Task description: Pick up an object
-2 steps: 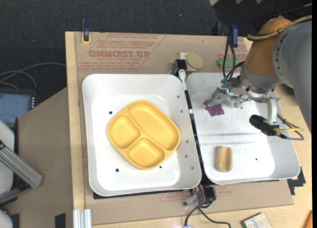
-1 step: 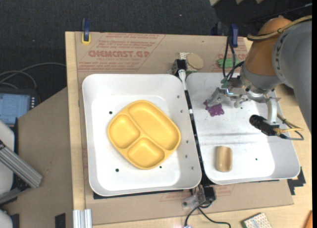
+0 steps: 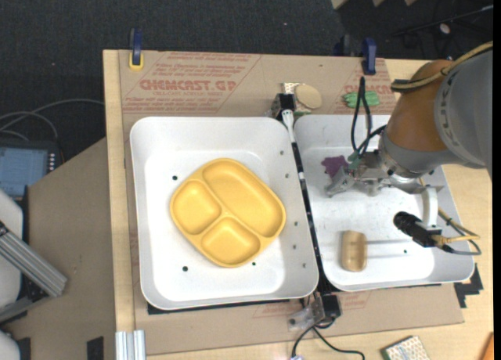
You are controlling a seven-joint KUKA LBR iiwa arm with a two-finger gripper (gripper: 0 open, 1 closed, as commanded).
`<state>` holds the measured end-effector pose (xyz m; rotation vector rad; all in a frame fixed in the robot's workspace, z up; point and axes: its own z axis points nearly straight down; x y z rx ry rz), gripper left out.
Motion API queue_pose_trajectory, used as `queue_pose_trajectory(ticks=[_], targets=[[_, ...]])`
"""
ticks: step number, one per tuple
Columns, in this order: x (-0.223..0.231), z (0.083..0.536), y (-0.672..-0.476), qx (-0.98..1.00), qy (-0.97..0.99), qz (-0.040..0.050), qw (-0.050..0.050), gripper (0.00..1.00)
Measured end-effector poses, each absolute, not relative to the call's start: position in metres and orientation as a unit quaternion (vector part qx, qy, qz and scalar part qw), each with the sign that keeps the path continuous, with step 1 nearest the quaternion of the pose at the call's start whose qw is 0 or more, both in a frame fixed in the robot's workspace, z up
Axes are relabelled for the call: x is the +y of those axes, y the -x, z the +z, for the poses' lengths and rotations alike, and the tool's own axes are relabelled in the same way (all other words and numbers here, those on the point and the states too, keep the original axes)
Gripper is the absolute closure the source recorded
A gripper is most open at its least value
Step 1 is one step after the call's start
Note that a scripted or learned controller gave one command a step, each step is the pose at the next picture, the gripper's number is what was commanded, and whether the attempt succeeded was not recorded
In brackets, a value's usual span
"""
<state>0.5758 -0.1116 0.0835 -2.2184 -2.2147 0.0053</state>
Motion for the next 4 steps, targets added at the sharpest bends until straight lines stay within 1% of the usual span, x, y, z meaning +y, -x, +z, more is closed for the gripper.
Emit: queue_pose_trajectory(ticks=[1,2,3,4], targets=[[-0.110,0.086,-0.667,-0.708,0.706,-0.0022,-0.003,0.00],[-0.164,0.085,-0.599,-0.705,0.709,0.0015,0.001,0.00],[-0.098,0.086,-0.581,-0.708,0.706,-0.0011,0.001,0.00],[-0.101,0.097,-0.582,-0.707,0.707,-0.0022,-0.002,1.00]])
